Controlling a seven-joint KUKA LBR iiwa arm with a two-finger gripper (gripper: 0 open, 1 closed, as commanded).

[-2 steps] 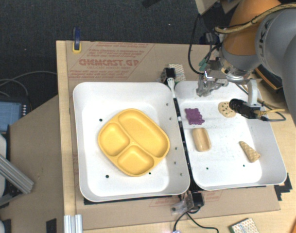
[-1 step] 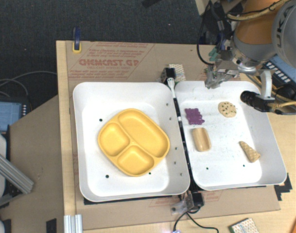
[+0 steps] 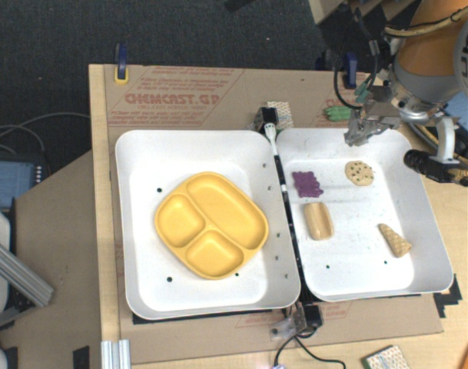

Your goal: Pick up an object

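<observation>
The surface [image 3: 218, 91] carried two white bins. The left bin [image 3: 134, 229] held a yellow divided tray [image 3: 210, 223], well clear of the work. In the right bin [image 3: 426, 237] lay a tan bread-like piece [image 3: 319, 221], a cone [image 3: 395, 239], a purple cluster [image 3: 307, 183] and a cookie [image 3: 360, 173]. The tool [image 3: 362, 131] hung over that bin's far edge, holding nothing. The cookie sat nearest; a straight descent onto it looked cleanest, since nothing crowded it.
</observation>
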